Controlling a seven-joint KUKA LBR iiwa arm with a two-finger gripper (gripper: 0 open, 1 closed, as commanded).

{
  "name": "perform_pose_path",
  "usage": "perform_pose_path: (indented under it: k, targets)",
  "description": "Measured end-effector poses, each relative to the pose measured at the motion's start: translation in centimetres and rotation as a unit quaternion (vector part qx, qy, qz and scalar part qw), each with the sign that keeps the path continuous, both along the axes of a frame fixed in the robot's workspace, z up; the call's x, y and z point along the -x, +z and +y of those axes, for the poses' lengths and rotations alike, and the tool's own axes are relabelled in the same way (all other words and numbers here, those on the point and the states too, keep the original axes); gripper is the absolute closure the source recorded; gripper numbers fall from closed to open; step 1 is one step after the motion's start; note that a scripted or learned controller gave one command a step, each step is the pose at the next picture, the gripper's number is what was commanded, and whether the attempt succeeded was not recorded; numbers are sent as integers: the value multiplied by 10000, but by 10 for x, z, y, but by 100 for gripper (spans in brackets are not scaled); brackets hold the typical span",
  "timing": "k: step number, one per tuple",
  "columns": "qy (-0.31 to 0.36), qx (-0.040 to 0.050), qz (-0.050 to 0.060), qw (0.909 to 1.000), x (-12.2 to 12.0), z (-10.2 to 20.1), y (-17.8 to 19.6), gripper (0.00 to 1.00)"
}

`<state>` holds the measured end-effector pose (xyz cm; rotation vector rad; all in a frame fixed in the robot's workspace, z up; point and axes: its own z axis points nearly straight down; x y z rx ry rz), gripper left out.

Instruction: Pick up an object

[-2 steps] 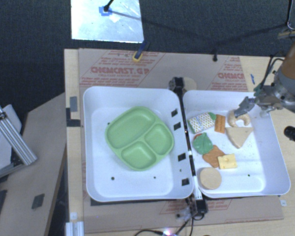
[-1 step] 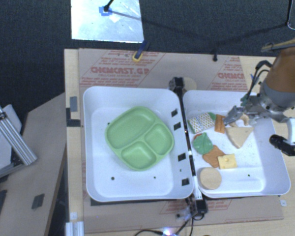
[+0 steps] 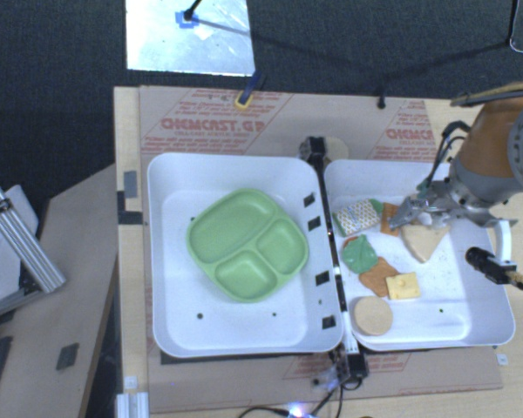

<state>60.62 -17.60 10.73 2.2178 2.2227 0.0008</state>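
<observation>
Nearest the camera in the right bin (image 3: 484, 325) lay a round cracker (image 3: 372, 315), then a yellow cube (image 3: 403, 286), an orange piece (image 3: 377, 276) and a green leaf (image 3: 360, 253), loosely heaped toward the divider. Beyond them sat a cream wedge (image 3: 421, 242), a likely target, with the gripper (image 3: 418, 213) low just over its far edge; whether its fingers were spread or closed could not be told. A checked block (image 3: 357, 217) crowded the left. The left bin (image 3: 170, 320) held a green tray (image 3: 247, 245).
</observation>
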Motion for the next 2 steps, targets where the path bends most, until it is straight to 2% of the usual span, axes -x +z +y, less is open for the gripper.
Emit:
perform_pose_path:
  k: [1, 2]
  targets:
    - [9, 26, -67, 10000, -5, -1, -17, 0]
    - [9, 26, -79, 10000, -5, -1, -7, 100]
